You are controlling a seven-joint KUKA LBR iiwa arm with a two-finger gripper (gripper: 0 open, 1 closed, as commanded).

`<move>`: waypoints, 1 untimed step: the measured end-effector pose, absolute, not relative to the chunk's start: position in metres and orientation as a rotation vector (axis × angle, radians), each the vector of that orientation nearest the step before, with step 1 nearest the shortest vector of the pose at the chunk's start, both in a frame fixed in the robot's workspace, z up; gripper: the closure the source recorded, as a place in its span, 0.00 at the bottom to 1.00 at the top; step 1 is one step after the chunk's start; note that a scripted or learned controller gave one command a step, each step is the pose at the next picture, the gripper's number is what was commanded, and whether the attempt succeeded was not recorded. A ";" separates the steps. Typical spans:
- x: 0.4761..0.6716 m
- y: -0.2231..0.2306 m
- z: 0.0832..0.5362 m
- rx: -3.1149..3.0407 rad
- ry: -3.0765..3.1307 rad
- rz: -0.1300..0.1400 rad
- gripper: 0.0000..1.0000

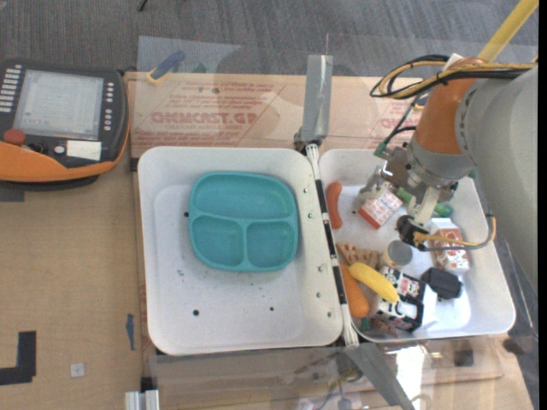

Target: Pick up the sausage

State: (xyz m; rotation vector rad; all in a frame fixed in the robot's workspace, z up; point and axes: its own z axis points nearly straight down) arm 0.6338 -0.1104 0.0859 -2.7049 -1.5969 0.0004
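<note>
The sausage, a short orange-red link, lies along the left wall of the right bin, near its far end. My gripper hangs over the far middle of that bin, a little to the right of the sausage and apart from it. It is right above a small red and white carton. Nothing shows between the gripper and the sausage.
The left bin holds a teal divided plate. In the right bin lie a banana, a carrot, a waffle piece, a grey can, a black object and a small printed box.
</note>
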 end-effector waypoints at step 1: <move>0.634 -0.110 0.086 -2.705 -1.597 0.000 0.00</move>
